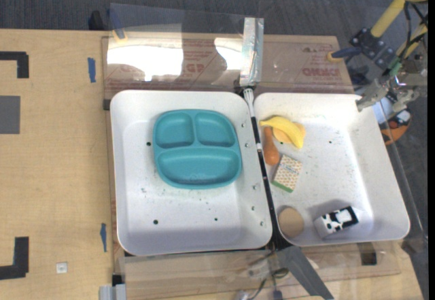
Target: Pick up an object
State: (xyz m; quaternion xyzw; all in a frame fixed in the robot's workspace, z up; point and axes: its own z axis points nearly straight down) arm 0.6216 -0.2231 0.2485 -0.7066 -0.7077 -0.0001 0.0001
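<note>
At right edge, tool (387, 91): above the right bin's far right corner, cables behind; finger state not readable.
Right bin (360, 169): white, shallow, holds all loose objects.
Banana (284, 130): yellow, near the bin's left wall, far end.
Carrot (271, 147): orange, just beside banana, along the divider.
Card (288, 173): small printed packet, just below carrot.
Brown ball (291, 222): near corner, left.
Cow toy (337, 220): black-and-white, beside ball.
Left bin (136, 210): holds a teal divided plate (197, 147).
Surface (47, 156): light wood.
</note>
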